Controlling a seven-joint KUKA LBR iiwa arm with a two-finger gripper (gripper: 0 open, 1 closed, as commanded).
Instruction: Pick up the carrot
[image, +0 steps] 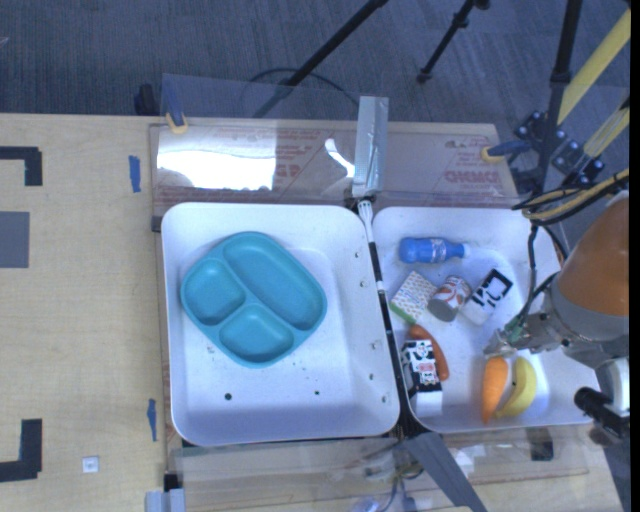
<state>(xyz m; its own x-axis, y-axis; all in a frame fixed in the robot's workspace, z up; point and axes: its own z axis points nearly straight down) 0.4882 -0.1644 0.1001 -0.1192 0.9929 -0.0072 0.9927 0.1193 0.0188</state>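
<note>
Near edge, right bin (560, 415): one yellow banana (524, 386) and one orange rounded piece (493, 388) are seen side by side, touching. One small cow-patterned carton (421, 372) is noted toward 9 o'clock from them, by the divider between the bins.

One carrot (436, 358) is found slanted beside that carton, partly overlapped by it, its green end pointing toward 11 o'clock.

The tool (512, 338) is placed just above the orange piece and banana, at the end of the grey arm (590, 325) that enters from 3 o'clock. The carrot lies at about 9 o'clock from the tool, apart from it and not touched. Whether the tool is open or closed cannot be told; nothing is seen held in it.

Mid bin: one patterned packet (413, 295), one small can (450, 296) and one white block with black marks (488, 292) are counted.

Far end: one blue bottle (431, 250) is lying on its side.

Left bin (200, 400): one blue plate (253, 297) with three compartments is recorded. Two bins are counted on the surface (70, 300).
</note>
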